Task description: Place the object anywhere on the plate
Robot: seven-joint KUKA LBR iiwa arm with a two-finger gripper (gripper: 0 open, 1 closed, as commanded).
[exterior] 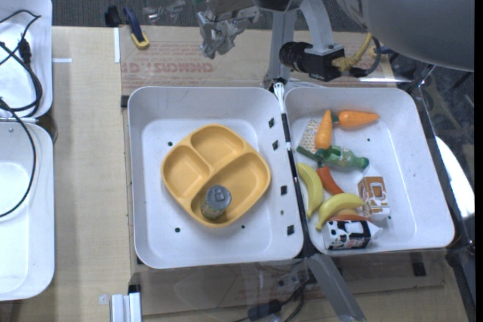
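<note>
You see the small silver metal can (216,201) lying in the near compartment of the yellow three-part plastic plate (198,154), inside the left white bin (143,185). Your claw (219,38) hangs above the far edge of the surface, nothing between its fingers; whether they are spread you cannot tell.

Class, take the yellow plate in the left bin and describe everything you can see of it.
The yellow plate is a rounded-square tray that looks like matte plastic, split by raised ridges into three compartments: one large, two smaller. It lies flat on the floor of the left bin, turned at an angle to the bin's walls and apart from them. A small metal can stands upright in the large compartment nearest the camera. The other two compartments hold nothing.
</note>
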